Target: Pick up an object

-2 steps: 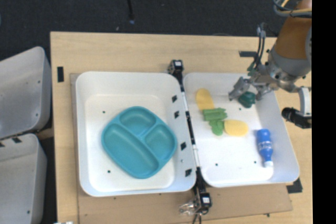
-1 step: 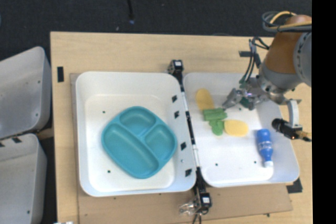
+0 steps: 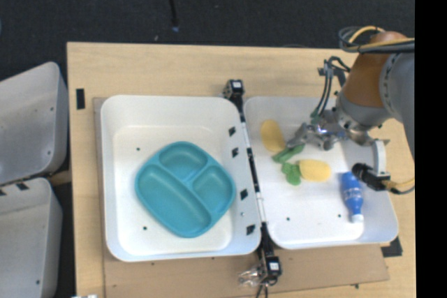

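We see the gripper (image 3: 302,139) low over the right bin (image 3: 307,234), its fingers reaching toward a cluster of small toys. Whether those fingers are parted or closed we cannot tell, and nothing visibly sits between them. Just ahead of the tips lies a yellow piece (image 3: 271,135); directly below them a green piece (image 3: 287,156) stretches toward a second yellow piece (image 3: 314,169), which touches it. Farther back, under the wrist, rests a blue bottle (image 3: 352,195). Well beyond the gripper, in the left bin (image 3: 112,150), sits a teal divided plate (image 3: 184,188).

We judge the risk to be crowding: with the green and yellow pieces so close together, a closing grasp could catch two at once, nudge one aside, or pinch only an edge and let it slip.
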Robot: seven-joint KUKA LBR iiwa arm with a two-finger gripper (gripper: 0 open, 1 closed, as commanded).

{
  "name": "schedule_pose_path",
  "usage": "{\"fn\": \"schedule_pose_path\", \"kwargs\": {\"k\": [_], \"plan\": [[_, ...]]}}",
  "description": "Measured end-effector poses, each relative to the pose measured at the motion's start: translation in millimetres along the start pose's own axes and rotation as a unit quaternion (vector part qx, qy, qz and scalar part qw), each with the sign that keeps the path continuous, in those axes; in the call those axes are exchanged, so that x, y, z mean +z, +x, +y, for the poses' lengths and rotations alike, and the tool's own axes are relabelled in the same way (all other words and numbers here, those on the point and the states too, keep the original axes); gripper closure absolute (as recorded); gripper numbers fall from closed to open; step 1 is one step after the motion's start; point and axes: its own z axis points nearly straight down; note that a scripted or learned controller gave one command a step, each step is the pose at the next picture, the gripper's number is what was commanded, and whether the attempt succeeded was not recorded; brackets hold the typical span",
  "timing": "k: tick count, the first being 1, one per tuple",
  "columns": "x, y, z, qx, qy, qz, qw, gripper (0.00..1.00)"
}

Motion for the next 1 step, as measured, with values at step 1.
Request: {"fn": "schedule_pose_path", "kwargs": {"k": [1], "plan": [[-14.5, -0.9, 2.7, 0.0, -0.005, -0.001, 1.0, 1.0]]}}
